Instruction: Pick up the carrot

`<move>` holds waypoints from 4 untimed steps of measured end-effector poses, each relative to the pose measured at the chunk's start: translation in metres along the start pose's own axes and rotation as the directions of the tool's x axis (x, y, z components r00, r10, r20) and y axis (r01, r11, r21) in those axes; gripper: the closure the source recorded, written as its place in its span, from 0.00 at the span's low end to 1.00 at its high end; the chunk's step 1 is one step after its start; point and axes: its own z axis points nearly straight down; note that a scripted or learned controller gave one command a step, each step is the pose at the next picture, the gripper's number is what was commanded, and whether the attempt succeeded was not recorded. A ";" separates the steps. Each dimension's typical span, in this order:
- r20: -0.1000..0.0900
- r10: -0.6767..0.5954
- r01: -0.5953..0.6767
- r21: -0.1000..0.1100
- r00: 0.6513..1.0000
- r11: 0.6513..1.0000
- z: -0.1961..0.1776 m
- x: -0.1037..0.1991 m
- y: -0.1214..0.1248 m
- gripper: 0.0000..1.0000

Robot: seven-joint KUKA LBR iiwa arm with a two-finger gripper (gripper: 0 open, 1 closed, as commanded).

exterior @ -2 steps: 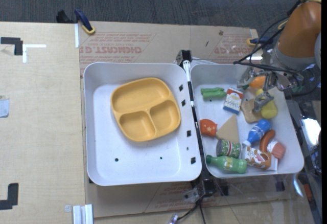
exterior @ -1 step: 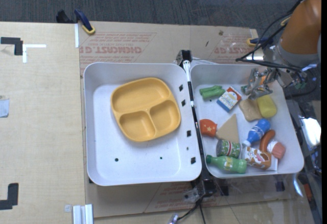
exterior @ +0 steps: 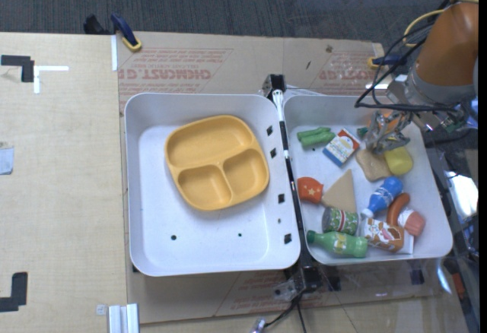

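Claw (exterior: pixel 384 137): placed at upper right of frame, low in the right bin (exterior: pixel 344 102); opening cannot be told. Carrot (exterior: pixel 396 210), judged to be the orange-red elongated piece: lodged lower right, beside the blue bottle (exterior: pixel 383 195). Closure across its narrow width is advised.

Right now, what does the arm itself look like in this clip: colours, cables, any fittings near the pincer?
The arm shows a broad orange band above a grey wrist section. Yellow and black cables loop off its left side, beside a small blue fitting. The pincer is a dark metal assembly with thin wires around it, over the right bin; its details are too small to make out.
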 end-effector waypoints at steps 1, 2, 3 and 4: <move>0.002 -0.332 0.332 -0.001 0.943 0.943 -0.001 0.025 0.021 1.00; 0.022 -0.341 0.342 -0.008 0.940 0.940 -0.001 0.013 0.030 0.00; 0.014 -0.182 0.182 -0.008 0.983 0.983 -0.001 0.028 0.034 0.00; 0.011 -0.220 0.220 -0.007 0.975 0.975 0.000 0.008 0.016 0.00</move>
